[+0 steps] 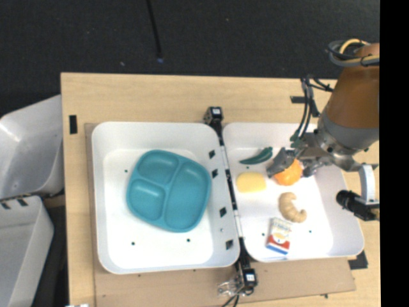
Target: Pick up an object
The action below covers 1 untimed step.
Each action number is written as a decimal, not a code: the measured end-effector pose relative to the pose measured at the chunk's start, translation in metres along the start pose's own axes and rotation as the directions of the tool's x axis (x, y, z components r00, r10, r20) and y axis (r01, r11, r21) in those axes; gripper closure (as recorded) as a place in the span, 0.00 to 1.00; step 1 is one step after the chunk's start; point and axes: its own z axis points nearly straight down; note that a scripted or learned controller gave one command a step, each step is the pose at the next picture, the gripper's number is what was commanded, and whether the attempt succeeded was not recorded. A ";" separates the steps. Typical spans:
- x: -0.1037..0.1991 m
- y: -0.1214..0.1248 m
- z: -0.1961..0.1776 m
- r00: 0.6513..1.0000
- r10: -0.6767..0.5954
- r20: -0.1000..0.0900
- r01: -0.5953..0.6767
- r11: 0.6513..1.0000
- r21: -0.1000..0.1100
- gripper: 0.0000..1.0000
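Just under the hand (285, 165); a round, bright orange fruit (289, 174).

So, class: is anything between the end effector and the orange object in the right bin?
Nothing visible. The end effector sits right at the orange object in the right bin, overlapping its top. The yellow block, croissant and green pepper lie apart from it.

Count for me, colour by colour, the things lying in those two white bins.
Teal: 1, divided plate
Green: 1, pepper-like piece
Orange: 1, round fruit
Yellow: 1, block
Tan: 1, croissant
Red, white and blue: 1, small carton
Total: 6
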 end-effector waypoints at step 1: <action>0.000 0.002 -0.006 1.000 -0.003 0.001 0.003 1.000 -0.012 0.00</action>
